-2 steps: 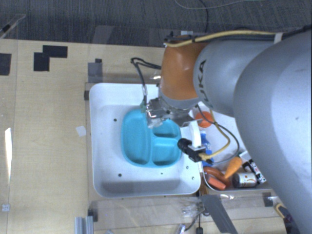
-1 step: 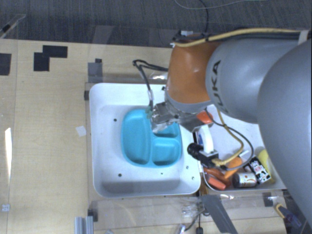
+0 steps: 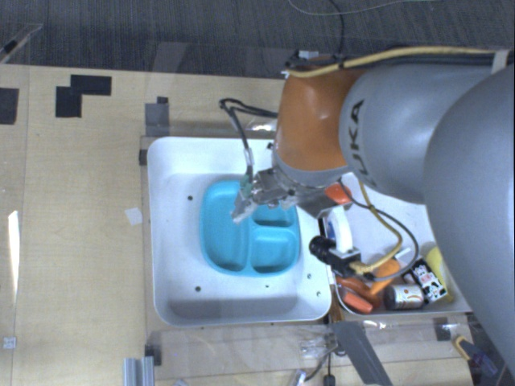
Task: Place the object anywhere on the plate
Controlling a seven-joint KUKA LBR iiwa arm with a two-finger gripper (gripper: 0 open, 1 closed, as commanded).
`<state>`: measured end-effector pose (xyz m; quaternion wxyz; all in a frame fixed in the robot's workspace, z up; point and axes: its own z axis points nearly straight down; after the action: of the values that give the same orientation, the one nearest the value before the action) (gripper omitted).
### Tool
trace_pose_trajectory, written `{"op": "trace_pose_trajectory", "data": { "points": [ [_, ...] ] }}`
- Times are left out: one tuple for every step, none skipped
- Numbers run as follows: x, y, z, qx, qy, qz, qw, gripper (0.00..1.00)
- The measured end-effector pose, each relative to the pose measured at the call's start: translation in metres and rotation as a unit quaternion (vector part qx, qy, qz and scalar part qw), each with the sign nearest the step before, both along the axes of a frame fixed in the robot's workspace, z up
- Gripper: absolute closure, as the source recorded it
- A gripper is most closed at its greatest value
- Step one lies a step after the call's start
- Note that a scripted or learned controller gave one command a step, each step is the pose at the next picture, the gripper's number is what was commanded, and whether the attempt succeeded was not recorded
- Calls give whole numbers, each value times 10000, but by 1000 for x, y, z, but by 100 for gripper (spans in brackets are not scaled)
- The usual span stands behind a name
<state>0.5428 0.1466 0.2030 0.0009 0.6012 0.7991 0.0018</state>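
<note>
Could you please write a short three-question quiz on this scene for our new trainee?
1. True or false: the blue plate lies in the left bin.
2. The claw hovers over which edge of the plate: (a) far, (b) near?
3. Which bin holds the heap of small objects?

Key: 1 true; 2 a; 3 the right bin.

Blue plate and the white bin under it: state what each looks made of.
Blue plate: likely moulded plastic, smooth and slightly glossy, with rounded compartment ridges and one uniform colour. White bin: probably plastic too, though it could be coated metal; smooth satin surface with soft reflections, rounded corners and small dark holes.
</note>
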Motion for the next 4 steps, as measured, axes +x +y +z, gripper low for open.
{"op": "trace_pose_trajectory", "data": {
  "points": [
    [-17, 48, 97, 2, -14, 193, 9998, 0],
    [-47, 11, 119, -2, -4, -285, 9996, 0],
    [-47, 12, 119, -2, -4, -283, 9996, 0],
    [-19, 4, 127, -2, -20, 381, 9993, 0]
  ]
}}
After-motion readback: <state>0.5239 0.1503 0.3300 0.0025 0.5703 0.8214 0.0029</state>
